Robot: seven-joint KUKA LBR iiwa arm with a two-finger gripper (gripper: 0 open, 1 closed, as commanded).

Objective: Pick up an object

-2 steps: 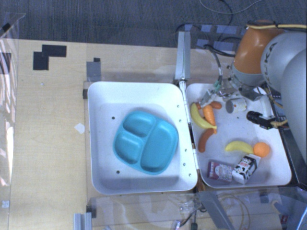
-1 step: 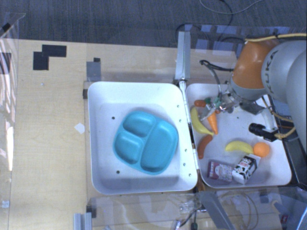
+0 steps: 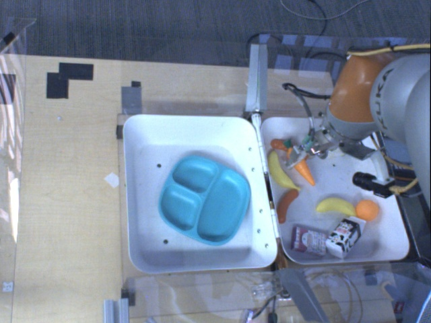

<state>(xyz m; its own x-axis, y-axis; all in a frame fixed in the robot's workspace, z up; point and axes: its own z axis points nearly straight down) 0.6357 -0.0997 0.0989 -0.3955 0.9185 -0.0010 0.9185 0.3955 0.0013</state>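
Observation:
The right bin (image 3: 394, 247) holds the loose objects. An orange carrot (image 3: 306, 172) lies near its upper left, next to a yellow banana (image 3: 279, 171). My gripper (image 3: 307, 147) is low over the carrot's upper end, and the arm reaches in from the right. Nothing is visibly lifted by it. A small red piece (image 3: 277, 144) and a green piece (image 3: 288, 142) sit just left of the gripper. Further down lie a brown-red sausage (image 3: 286, 204), a second banana (image 3: 335, 206), an orange (image 3: 367, 210), a milk carton (image 3: 343, 237) and a maroon box (image 3: 308, 240).
The left bin (image 3: 141, 247) holds a blue divided plate (image 3: 204, 200). A metal divider post (image 3: 255, 79) stands between the bins at the back. A black cable fitting (image 3: 372, 184) of the arm hangs over the right bin's right side.

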